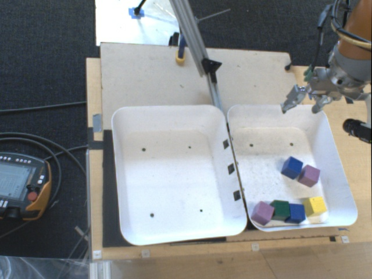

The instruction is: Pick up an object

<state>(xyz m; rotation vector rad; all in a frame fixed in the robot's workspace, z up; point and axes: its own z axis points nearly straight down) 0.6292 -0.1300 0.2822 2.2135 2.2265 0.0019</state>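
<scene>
Camera view: end effector [306,102] is seen above the right bin's [336,156] far rim, fingers spread apart, nothing between them. Blocks are grouped in that bin's near right part: blue cube [292,167] touching purple cube [309,175]; along the near wall, purple block [263,212], green block [281,208], small blue block [296,213], yellow block [316,206]. Left bin [125,156] adjoins. A pendant [20,185] is noted left of the desk [250,68].
</scene>
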